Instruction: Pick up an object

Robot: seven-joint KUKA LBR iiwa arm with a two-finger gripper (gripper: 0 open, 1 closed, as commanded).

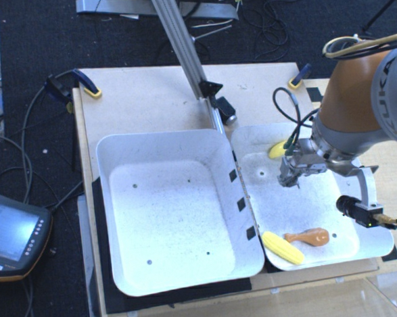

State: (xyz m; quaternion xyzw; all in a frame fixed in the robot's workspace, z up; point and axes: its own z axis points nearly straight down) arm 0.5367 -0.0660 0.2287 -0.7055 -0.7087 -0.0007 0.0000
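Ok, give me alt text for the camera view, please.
The claw hangs over the right bin, beside a small yellow object at its far edge. A corn cob and an orange drumstick-shaped toy lie near its front.

Robotics lab; teach pendant (13,235); clamped bench (147,97); floor cables (21,140).

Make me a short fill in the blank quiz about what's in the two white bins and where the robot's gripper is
1. The corn cob lies in the ____ bin as the camera sees it.
2. The orange chicken drumstick lies just to the ____ of the corn cob.
3. The gripper hangs over the ____ bin.
4. A small ____ coloured object sits by the right bin's far edge.

Missing words: right; right; right; yellow
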